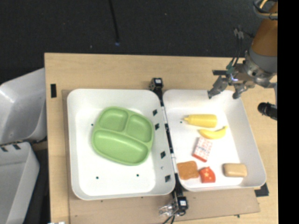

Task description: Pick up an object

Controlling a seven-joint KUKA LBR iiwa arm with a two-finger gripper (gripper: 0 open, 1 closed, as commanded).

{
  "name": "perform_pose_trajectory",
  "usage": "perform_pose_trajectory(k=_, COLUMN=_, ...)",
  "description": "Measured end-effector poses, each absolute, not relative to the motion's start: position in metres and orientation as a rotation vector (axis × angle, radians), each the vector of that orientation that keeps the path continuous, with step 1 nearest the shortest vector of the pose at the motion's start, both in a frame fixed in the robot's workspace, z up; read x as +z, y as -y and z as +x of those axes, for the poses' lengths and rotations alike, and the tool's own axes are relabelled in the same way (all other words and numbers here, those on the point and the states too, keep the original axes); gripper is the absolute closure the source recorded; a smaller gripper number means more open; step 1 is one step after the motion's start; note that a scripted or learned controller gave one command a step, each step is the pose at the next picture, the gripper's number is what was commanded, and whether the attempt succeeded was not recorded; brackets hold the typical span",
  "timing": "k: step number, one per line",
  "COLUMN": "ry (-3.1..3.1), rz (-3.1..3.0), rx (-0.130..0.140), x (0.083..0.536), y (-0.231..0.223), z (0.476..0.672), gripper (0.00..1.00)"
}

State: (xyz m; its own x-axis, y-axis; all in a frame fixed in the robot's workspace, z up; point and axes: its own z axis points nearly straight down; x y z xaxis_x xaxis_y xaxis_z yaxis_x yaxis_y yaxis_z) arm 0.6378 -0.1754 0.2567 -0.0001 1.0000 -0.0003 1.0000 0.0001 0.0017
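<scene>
The grey arm with its orange band enters at the upper right, and its two-finger gripper (pixel 226 91) hangs above the far edge of the right-hand shallow white bin (pixel 247 125), toward that bin's far right corner. Its two dark fingers are spread apart with nothing between them.

All the loose things lie in the right bin. A yellow plastic squeeze bottle (pixel 201 120) lies on its side near the middle of the far half. Just beside it, toward the near edge, lies a small yellow banana (pixel 212 133). Nearer still sits a small red-and-white box (pixel 202 149), tilted. Along the near edge are a brown toast-like slab (pixel 188 170), a small red piece (pixel 207 175) that seems to touch it, though the view is too coarse to be sure, and a tan bread-roll shape (pixel 234 170) near the near right corner.

The left-hand white bin (pixel 79 171) holds a green plastic divided plate (pixel 123 135) with three compartments, lying flat around its centre.
</scene>
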Motion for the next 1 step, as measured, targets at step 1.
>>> perform_pose_trajectory(k=1, ry=-2.220, rz=2.224, rx=-0.006, x=0.1950, y=0.1799, z=0.6414, gripper=0.00)
